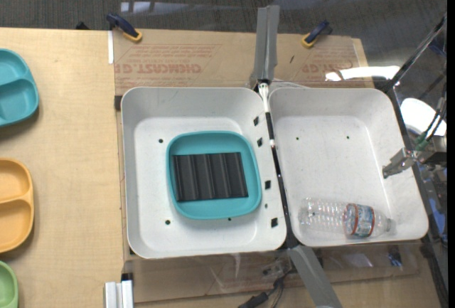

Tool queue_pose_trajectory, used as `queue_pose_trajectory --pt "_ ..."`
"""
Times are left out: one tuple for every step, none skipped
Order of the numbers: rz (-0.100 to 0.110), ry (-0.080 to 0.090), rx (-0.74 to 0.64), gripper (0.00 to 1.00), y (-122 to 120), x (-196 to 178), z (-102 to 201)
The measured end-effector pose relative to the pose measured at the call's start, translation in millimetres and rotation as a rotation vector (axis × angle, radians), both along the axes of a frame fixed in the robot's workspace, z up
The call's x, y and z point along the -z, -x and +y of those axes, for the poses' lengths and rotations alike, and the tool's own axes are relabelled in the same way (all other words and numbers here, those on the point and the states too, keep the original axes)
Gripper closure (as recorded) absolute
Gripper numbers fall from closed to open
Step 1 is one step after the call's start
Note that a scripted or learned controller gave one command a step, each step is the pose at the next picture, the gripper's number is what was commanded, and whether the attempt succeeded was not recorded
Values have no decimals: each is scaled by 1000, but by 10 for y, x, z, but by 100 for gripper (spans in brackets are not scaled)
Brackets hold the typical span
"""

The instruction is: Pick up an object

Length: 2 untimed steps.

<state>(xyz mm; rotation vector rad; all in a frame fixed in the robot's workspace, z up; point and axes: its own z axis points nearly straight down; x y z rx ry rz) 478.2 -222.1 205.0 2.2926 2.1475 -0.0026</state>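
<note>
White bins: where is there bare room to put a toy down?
Most of the right bin floor is bare, from its back wall down to the plastic bottle lying along its front edge. The left bin is crowded: the teal tray fills its middle, leaving narrow strips along the walls.

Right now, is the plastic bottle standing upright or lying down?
Lying down: the bottle rests on its side along the right bin's front edge.

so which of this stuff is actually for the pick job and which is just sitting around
Likely for the job:
- clear plastic bottle lying on its side in the right bin
- teal tray with a dark ribbed insert in the left bin

Just lying about:
- teal plate, orange plate and green plate on the bench
- two clamps
</note>
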Motion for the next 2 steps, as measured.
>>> queue_pose_trajectory --pt "0 0 303 0 3 -45 61" --pt "1 -1 300 0 9 1141 327"
